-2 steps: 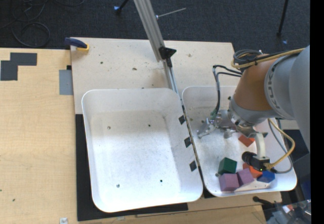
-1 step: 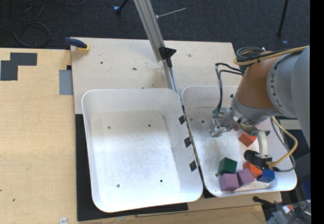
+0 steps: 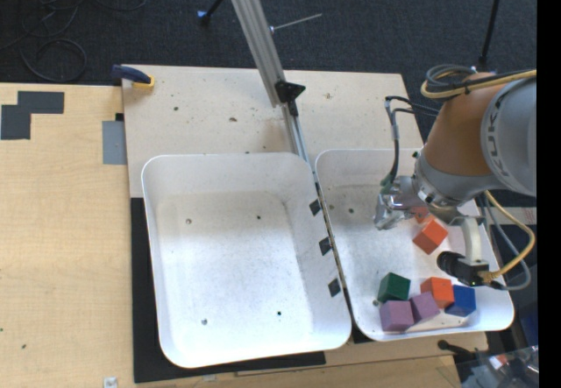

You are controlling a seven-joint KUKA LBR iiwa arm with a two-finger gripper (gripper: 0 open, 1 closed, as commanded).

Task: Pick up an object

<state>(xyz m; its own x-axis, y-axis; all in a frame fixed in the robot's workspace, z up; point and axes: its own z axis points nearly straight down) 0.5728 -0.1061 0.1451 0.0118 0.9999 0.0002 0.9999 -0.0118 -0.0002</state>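
Gripper [image 3: 388,209] hovers in right bin [image 3: 351,169], finger state unclear. Best target: lone orange block [image 3: 429,237] just right; descend centred, clear of cluster.

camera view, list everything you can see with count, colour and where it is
white bins: 2, side by side on the bench
orange blocks: 2, one mid right bin, one near its front corner
green block: 1, right bin, front
purple blocks: 2, right bin front edge, side by side
blue block: 1, right bin, front corner
aluminium bar: 1, silver, slanting above the bins
clamp: 1, blue and yellow, bench back left
arm: 1, grey and orange, over right bin
gripper: 1, metallic, above right bin floor
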